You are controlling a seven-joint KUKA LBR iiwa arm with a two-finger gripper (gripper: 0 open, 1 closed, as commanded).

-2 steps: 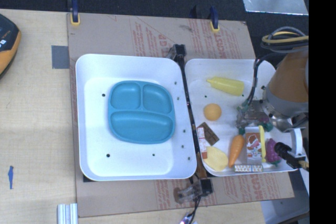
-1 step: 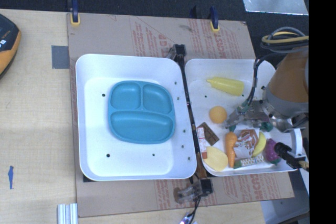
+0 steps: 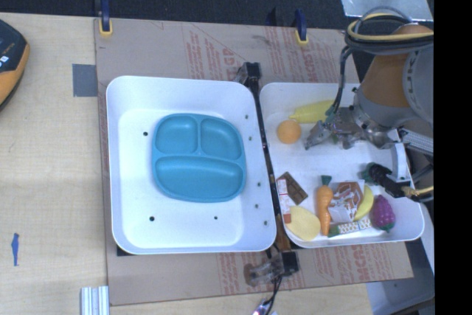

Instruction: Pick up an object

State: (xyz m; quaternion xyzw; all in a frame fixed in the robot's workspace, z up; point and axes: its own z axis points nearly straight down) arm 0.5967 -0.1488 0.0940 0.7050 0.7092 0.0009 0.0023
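My claw (image 3: pixel 324 135) hangs over the far part of the right bin (image 3: pixel 274 108), its dark metal tips pointing left; from this slant I cannot tell how it is set, and nothing shows between its tips. Just left of it lies a small orange ball (image 3: pixel 288 131), round and smooth, resting on the white bin floor. Just beyond my claw, toward the far wall, lies a yellow corn cob (image 3: pixel 311 111), long and slightly tapered, partly tucked under my wrist.

Nearer in the same bin the other things crowd together along the near wall: a brown chocolate-like block (image 3: pixel 291 189), a pale yellow rounded piece (image 3: pixel 303 222), an orange carrot (image 3: pixel 324 207) with a green top, a printed snack packet (image 3: pixel 344 203), a yellow banana (image 3: pixel 366 203) and a purple bunch of grapes (image 3: pixel 382 212) in the near right corner.

The left bin (image 3: pixel 118 158) holds a blue divided plate (image 3: pixel 198 157) with three compartments, lying flat at its middle. Both bins sit on brown cardboard (image 3: pixel 184 48) spread over the tabletop (image 3: pixel 44 158).
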